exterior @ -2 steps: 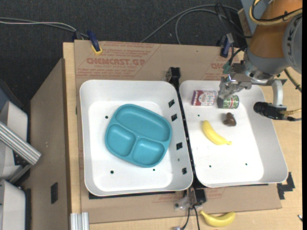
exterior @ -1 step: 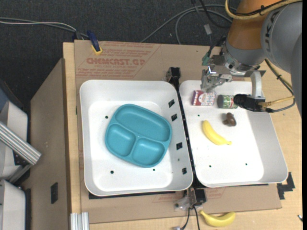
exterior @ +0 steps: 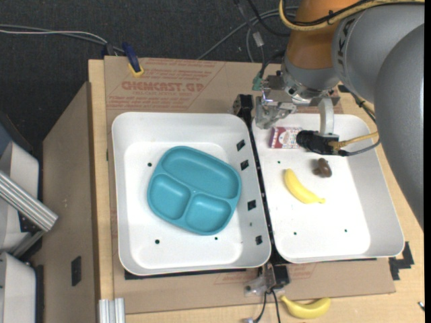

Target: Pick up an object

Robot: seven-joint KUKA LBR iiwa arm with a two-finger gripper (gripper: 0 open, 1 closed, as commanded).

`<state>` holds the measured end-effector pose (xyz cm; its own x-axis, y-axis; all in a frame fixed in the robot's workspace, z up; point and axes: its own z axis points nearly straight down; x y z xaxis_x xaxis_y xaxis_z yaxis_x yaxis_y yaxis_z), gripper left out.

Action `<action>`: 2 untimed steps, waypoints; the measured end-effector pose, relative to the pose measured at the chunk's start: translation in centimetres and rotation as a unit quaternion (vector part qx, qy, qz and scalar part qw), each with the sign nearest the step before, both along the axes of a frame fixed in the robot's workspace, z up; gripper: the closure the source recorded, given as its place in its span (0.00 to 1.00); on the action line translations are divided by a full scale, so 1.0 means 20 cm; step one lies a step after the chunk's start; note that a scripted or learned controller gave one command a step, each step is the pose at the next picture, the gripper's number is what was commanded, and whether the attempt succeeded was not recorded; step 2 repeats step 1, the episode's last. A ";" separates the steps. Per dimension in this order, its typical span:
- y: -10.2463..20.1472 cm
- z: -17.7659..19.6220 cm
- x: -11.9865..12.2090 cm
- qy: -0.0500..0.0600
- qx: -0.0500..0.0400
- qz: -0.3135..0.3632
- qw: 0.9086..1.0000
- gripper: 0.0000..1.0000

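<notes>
Right bin (exterior: 350, 227): 1 banana (exterior: 301, 187), 1 small box (exterior: 283, 138), 1 brown lump (exterior: 323, 168); left bin (exterior: 128, 180): 1 blue tray (exterior: 194, 190). Banana's long axis runs upper-left to lower-right. Gripper (exterior: 276, 110) over box, jaws' state can't tell.

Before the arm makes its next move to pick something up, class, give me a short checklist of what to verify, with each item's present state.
1. Targets present in right bin: banana, small brown object and small red-and-white packet lie there. Ok.
2. Banana free of neighbours: it lies apart from the brown object and the bin walls. Ok.
3. Gripper placement: at the right bin's far left corner, beside the packet, not over the banana. Not ok for the banana.
4. Packet access: partly covered by the gripper, close to the bin edge. Cannot tell.
5. Anything held between the fingers: cannot tell.
6. Left bin holds a teal divided plate. Ok.
</notes>
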<state>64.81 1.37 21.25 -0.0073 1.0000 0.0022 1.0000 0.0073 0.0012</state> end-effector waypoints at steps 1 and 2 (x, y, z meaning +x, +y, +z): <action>0.26 -0.02 0.04 0.000 0.000 0.000 1.000 1.00; 0.26 -0.02 0.04 0.000 0.000 0.000 1.000 1.00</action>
